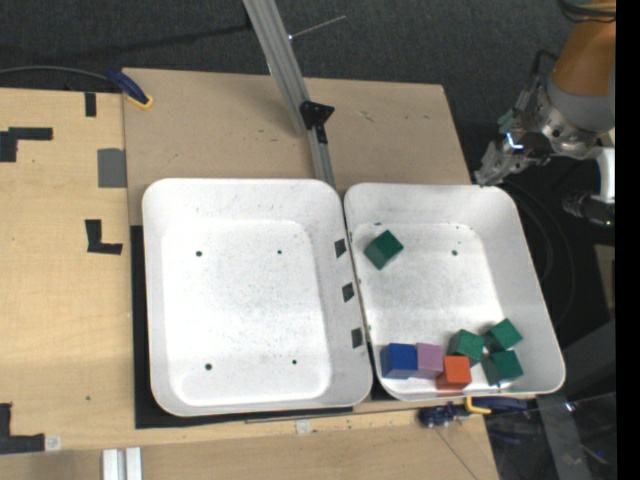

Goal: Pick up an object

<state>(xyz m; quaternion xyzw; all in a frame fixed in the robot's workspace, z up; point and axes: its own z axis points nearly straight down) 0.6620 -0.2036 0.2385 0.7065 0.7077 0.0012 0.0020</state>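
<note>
Hanging at the far right, off the bench and just beyond the far right corner of the right bin [520,230]: gripper [497,164], grey and small against the dark floor, opening impossible to judge from this angle. Carrying nothing visible. Lying alone in the far left part of that bin: green block [382,249], turned at an angle, well apart from the others. Crowding the near edge: blue block [400,359], touching a pale purple block [429,358], then an orange block [456,371] and three more green blocks [490,349] bunched toward the near right corner. Sitting to the left, side by side with it: left bin [160,268], white with fine dark speckles.
</note>
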